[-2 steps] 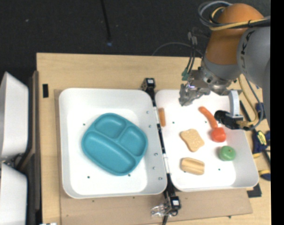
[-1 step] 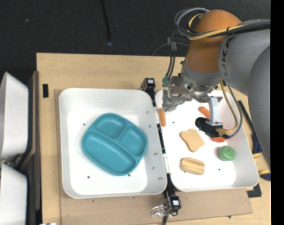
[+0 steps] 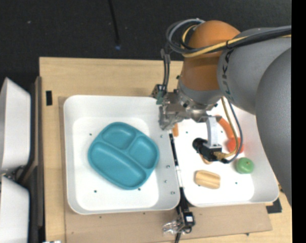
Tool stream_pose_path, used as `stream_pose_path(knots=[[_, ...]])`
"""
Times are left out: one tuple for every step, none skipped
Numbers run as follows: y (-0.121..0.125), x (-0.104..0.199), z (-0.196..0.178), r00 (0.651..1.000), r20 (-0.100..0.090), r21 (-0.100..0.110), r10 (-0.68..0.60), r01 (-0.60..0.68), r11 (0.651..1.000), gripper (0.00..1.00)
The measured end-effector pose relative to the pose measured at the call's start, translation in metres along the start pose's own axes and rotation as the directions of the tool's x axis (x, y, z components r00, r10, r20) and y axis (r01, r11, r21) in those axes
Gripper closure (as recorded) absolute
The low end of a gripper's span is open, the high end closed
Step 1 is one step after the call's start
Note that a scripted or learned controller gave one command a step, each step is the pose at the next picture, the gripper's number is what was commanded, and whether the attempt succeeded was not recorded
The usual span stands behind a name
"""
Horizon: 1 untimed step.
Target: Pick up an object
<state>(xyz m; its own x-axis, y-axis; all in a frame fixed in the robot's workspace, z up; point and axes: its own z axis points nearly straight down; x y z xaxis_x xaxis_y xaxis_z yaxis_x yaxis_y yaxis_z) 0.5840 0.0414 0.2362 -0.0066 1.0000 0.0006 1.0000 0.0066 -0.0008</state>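
Presumably seeking a target, the gripper [image 3: 169, 118] hangs at the right bin's [image 3: 233, 192] 10 o'clock corner; its opening I cannot tell.

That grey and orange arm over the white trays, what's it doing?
The arm reaches in to pick something up. Its gripper hangs over the left edge of the right bin. Nothing looks lifted yet: a tan block, a green ball and a carrot lie in that bin, and a blue plate lies in the left bin.

plate [image 3: 123, 155] in l bin [image 3: 79, 125], roll [image 3: 207, 179] in r bin [image 3: 238, 192]
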Motion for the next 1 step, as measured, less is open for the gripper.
stream_pose_path(knots=[[-0.0098,0.0420,-0.0053,1.000,-0.001,0.000,-0.001,0.001,1.000,1.00]])
